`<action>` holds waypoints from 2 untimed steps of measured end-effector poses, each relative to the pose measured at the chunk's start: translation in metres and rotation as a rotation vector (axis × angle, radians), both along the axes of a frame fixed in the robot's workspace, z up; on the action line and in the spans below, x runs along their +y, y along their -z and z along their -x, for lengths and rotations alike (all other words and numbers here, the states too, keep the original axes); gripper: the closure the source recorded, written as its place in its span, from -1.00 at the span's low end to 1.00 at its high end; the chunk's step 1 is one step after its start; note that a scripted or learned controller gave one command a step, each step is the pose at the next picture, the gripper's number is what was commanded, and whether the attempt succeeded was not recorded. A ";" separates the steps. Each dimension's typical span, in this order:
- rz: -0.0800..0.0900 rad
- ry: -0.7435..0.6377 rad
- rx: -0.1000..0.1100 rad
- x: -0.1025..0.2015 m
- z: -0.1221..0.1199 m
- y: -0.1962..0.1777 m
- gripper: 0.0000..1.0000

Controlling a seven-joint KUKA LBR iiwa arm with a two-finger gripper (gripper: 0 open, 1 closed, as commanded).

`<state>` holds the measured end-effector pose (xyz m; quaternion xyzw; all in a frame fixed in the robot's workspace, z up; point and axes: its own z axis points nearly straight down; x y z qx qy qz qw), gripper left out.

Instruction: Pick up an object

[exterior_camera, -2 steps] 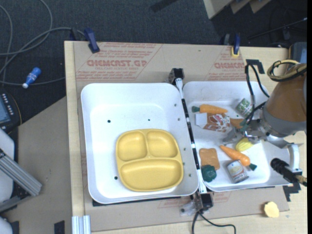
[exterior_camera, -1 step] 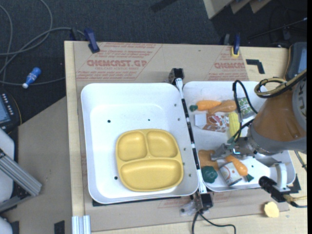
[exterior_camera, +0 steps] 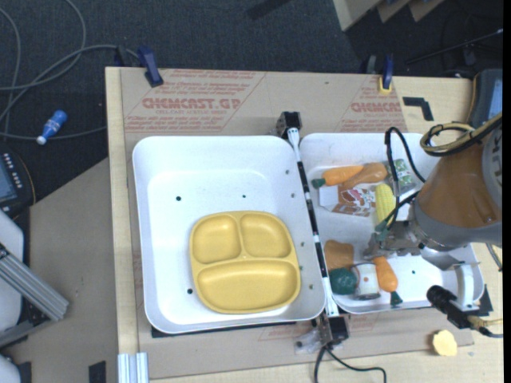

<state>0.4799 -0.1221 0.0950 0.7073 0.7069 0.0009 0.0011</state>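
1. The jaws' state cannot be made out: the gripper (exterior_camera: 389, 242) is low in the right bin (exterior_camera: 355, 144), mostly hidden under the arm's orange band (exterior_camera: 459, 190).
2. Just beside it lie a small orange carrot-like piece (exterior_camera: 386, 273) and a yellow corn cob (exterior_camera: 385, 202); whether either is touched, I cannot tell.
3. Around these in the right bin are a longer carrot (exterior_camera: 345, 174), a printed packet (exterior_camera: 353, 199), a brown bread-like piece (exterior_camera: 338, 254), a dark green item (exterior_camera: 344, 280) and a white item (exterior_camera: 368, 279) near the front wall.
4. The left bin (exterior_camera: 160, 174) holds a yellow divided plate (exterior_camera: 243, 262) with three compartments, resting toward its front.
5. Both bins sit on a brown board (exterior_camera: 192, 98) printed in red with "CHEMCAST GP", clamped at the back by blue clips (exterior_camera: 148, 65).
6. The board lies on a pale wooden bench (exterior_camera: 84, 238); a small yellow object (exterior_camera: 445, 342) sits at its front right corner.
7. Beyond is dark carpet (exterior_camera: 200, 14) with grey cables (exterior_camera: 48, 22) and a blue-and-white bottle (exterior_camera: 52, 125).
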 end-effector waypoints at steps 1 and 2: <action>0.000 -0.010 -0.008 0.087 -0.038 -0.095 1.00; -0.001 -0.005 -0.003 0.115 -0.005 -0.149 1.00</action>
